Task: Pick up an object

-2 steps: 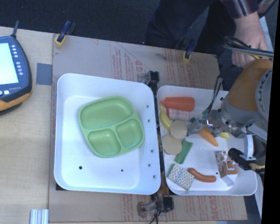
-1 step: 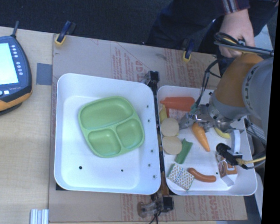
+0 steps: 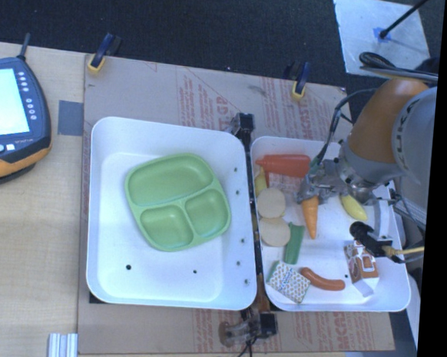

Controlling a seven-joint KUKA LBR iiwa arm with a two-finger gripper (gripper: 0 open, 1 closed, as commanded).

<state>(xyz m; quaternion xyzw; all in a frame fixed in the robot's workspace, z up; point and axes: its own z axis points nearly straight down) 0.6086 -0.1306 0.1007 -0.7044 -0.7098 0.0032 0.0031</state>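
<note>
Hovering over the right bin [image 3: 399, 299], the gripper [image 3: 315, 190] sits above one orange carrot [image 3: 311, 216]. Two pale round slices [image 3: 273, 218] lie left; one green divided plate [image 3: 178, 201] fills the left bin [image 3: 100, 272].

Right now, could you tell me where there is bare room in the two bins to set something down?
The left bin has bare floor all around the green divided plate, widest along its near edge and left side. The right bin is crowded: carrot, sausage, round slices and the gripper fill it, leaving a small patch mid-floor.
</note>
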